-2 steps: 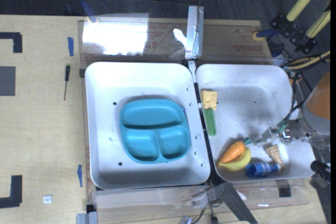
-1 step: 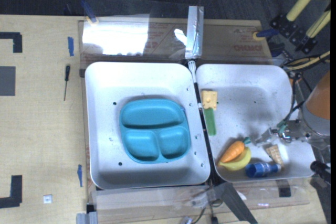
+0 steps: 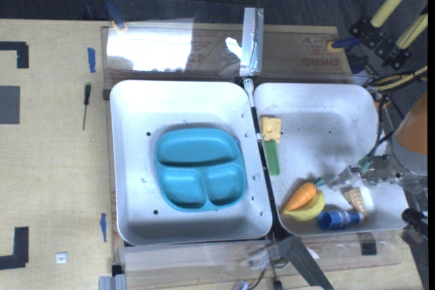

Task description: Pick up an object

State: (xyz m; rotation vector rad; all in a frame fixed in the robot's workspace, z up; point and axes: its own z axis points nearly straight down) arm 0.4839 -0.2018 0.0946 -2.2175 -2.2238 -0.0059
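Nearest the lower edge of the frame, a blue bottle (image 3: pixel 338 219) is lying in the right bin (image 3: pixel 319 105), beside a banana (image 3: pixel 307 210) with a carrot (image 3: pixel 302 195) resting on it. A yellow-and-green piece (image 3: pixel 272 144) is lying by the divider. A blue sectioned plate (image 3: pixel 199 168) is sitting in the left bin (image 3: pixel 129 146). At the right edge, the end effector (image 3: pixel 353 175) is being held low over the right bin; its opening cannot be determined.

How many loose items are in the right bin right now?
5: corn at the left wall, carrot lying on a banana, blue bottle and a cone near the front. The arm may hide more.
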